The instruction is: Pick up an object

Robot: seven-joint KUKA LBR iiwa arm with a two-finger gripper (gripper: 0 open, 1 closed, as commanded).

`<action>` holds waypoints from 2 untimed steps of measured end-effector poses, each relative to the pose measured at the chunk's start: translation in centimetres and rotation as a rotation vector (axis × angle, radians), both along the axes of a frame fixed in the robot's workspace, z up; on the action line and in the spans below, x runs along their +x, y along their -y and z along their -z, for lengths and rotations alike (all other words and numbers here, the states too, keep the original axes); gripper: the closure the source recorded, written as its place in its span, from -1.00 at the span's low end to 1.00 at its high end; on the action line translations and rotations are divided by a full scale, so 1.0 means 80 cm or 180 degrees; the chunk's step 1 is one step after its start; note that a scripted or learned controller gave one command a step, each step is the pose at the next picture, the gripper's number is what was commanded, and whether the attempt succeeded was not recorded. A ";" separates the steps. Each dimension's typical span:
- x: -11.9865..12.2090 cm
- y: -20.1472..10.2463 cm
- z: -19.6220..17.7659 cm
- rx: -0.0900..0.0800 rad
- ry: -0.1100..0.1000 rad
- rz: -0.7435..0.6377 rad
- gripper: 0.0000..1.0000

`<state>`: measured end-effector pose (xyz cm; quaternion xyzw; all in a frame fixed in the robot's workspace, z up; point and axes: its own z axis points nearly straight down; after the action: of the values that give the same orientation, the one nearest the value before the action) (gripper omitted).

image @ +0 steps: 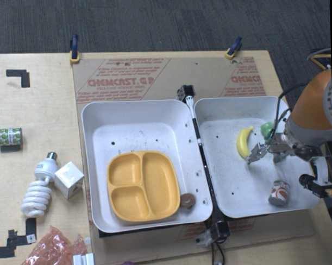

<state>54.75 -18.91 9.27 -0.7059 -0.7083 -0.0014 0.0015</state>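
**A:** How far along is the pick?

**B:** Not far, by my reading. The gripper [263, 152] sits low inside the right bin [228, 200], just to the right of the banana [243, 142], with its fingers spread apart and nothing between them.

**A:** So nothing is lifted?

**B:** Nothing. The banana lies on the bin floor, curved, with a green object [267, 129] just beyond it to its upper right (too hidden by the wrist for me to say what it is). A small can [279, 192] lies on its side well below and to the right of the banana, near the bin's lower corner.

**A:** Which one is the arm going for?

**B:** The banana looks likeliest, since one fingertip is nearly beside its lower end, though I can't tell whether it touches.

**A:** And left of the banana?

**B:** The other bin [94, 175], holding a yellow divided plate [143, 185] with a small brown thing [187, 199] at the plate's right edge. All untouched.

**A:** What remains, then?

**B:** Essentially everything: line up over an object, close on it, raise it.
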 end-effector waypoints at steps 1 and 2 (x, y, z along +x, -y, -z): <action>0.001 0.002 -0.013 -0.0014 0.0008 -0.0001 1.00; 0.001 0.002 -0.013 -0.0014 0.0007 0.0000 -1.00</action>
<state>54.80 -19.07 10.27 -0.7059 -0.7083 -0.0006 -0.0009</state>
